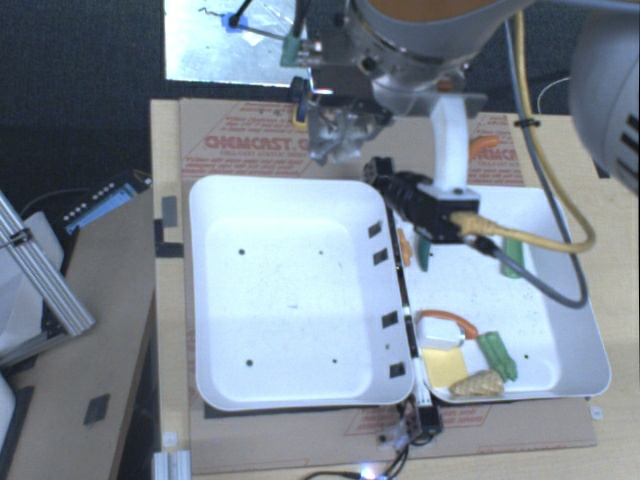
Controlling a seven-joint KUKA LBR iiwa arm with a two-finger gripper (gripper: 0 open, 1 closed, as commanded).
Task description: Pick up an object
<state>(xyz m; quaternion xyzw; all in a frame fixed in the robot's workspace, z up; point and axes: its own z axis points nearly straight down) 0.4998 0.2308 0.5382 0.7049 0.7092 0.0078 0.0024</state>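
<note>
My gripper (336, 138) hangs under the big grey wrist, just past the far rim of the left bin (205, 268), over the brown cardboard. The loose objects lie in the right bin (585, 353). Near its front are a yellow block (444, 366), a curved orange piece (447, 319), a green piece (497, 355) and a tan lump (477, 385). Further back lie a green stick (513, 257), a small orange bit (404, 244) and a dark green bit (423, 254). Nothing shows in the gripper.
A black fitting (425, 206) with a white post and yellow and grey cables (540, 243) hangs across the back of the right bin. An orange item (484, 145) sits on the cardboard behind it. Black clips (389, 286) line the divide between the bins.
</note>
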